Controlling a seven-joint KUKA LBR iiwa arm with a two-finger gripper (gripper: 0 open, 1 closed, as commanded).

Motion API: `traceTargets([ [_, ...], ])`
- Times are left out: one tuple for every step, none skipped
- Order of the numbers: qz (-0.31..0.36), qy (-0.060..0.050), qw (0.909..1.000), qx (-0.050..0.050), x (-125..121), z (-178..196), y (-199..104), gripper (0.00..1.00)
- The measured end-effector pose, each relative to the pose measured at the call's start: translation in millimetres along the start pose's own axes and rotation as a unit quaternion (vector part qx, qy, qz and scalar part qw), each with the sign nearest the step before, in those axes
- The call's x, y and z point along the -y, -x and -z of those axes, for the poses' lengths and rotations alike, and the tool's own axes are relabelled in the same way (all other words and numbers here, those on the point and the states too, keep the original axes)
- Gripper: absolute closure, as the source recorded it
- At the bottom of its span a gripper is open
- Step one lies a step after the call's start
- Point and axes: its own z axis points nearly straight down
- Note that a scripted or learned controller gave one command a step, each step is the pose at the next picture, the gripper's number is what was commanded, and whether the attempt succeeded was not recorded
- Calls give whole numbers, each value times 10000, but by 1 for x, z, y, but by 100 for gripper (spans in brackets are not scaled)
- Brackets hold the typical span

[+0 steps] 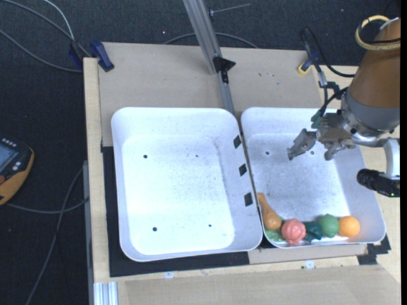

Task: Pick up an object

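Several toy foods lie along the near edge of the right bin [280, 122]: an orange carrot [268, 213], a pink round piece [293, 230], a green piece [328, 224] and an orange ball [349, 225]. My gripper [315, 146] hangs over the far right part of that bin, well above and behind the toys. Its two fingers are spread apart and nothing is between them.
The left bin [175, 180] sits beside the right one, with black clips at the seam. A slanted metal rod [203, 27] runs down from the top to the bins' junction. Cables and a handheld device [13, 164] lie off the bench at left.
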Motion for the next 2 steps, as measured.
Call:
traceTargets([
  [-26, 55, 10000, 17, -107, 97, 81, 0],
  [-3, 29, 10000, 2, -77, 68, 47, 0],
])
